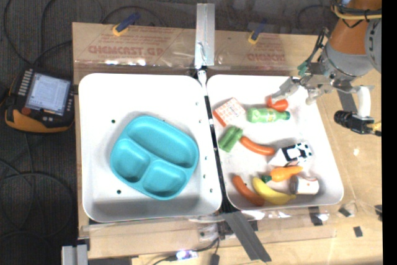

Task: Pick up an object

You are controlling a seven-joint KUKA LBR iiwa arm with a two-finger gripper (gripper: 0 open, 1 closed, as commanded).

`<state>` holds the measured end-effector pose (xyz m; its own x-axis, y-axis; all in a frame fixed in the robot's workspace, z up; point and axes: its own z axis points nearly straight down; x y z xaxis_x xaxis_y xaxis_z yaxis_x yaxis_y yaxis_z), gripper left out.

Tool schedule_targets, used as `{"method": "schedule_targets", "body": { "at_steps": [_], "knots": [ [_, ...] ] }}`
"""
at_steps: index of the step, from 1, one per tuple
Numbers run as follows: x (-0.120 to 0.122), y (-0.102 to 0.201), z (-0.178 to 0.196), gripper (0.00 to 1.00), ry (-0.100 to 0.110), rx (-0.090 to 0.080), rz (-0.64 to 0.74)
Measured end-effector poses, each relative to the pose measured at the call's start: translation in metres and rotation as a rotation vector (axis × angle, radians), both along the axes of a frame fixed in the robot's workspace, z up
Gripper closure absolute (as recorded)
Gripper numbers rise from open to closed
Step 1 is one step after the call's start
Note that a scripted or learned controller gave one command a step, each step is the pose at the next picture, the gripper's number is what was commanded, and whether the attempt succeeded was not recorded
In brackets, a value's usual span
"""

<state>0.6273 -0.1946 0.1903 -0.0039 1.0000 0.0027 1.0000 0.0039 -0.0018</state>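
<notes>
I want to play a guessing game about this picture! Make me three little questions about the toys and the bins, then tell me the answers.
1. True or false: the blue tray lies in the left bin.
2. What is next to the green bottle? A) the banana B) the pink box C) the tray
3. Fill in: the yellow banana lies at the ____ edge of the right bin.

Key: 1 true. 2 B, the pink box. 3 near (front).

Wooden table (350, 161) carrying two white bins, left bin (93, 133) and right bin (325, 139), side by side, touching.
</notes>
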Motion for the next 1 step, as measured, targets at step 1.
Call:
{"method": "schedule_targets", "body": {
  "at_steps": [1],
  "knots": [
    [-0.0341,-0.017,-0.0114,0.0,0.001,-0.004,-0.045]
  ]
}}
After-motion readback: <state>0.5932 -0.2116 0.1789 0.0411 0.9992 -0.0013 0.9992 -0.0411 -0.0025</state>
